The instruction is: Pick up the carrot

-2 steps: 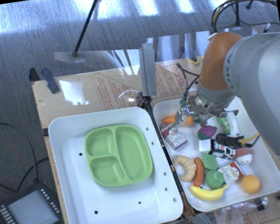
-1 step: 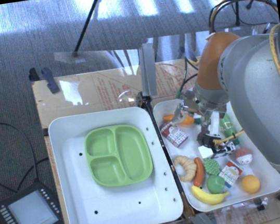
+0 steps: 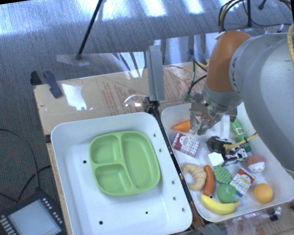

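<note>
- Banana (image 3: pixel 220 204) is seen at the right bin's (image 3: pixel 288 186) 6 o'clock.
- Carrot (image 3: pixel 181 127) is seen at 10 o'clock, just beside the gripper (image 3: pixel 201 127).
- Gripper state cannot be told.

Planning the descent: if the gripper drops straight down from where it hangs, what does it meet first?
Probably the carrot: the gripper hangs over its thick end in the right bin. The small red box lies just beside, and depth is unclear from this slant.

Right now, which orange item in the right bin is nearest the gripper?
The carrot, at the bin's far-left corner beside the gripper. The orange fruit and the sausage lie much nearer the front.
</note>
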You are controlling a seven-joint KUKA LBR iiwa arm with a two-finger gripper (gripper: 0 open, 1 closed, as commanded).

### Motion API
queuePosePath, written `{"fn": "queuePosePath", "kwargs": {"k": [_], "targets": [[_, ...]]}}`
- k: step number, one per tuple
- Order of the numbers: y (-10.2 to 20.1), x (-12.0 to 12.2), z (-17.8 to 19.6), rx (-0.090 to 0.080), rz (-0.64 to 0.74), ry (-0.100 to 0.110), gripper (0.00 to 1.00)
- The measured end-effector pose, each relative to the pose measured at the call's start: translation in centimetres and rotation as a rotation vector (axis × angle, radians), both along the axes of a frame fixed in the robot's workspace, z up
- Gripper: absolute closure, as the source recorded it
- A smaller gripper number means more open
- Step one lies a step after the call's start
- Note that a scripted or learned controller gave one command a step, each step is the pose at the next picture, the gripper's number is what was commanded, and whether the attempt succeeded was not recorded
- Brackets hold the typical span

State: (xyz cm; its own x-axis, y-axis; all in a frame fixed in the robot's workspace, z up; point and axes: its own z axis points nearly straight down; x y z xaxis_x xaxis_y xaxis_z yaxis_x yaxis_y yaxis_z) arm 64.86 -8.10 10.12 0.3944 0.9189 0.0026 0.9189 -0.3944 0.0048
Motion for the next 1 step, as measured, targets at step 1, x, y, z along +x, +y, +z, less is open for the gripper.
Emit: {"fn": "queuePosePath", "kwargs": {"k": [1], "targets": [[0.10, -0.04, -0.10, 0.001, 0.001, 0.002, 0.00]]}}
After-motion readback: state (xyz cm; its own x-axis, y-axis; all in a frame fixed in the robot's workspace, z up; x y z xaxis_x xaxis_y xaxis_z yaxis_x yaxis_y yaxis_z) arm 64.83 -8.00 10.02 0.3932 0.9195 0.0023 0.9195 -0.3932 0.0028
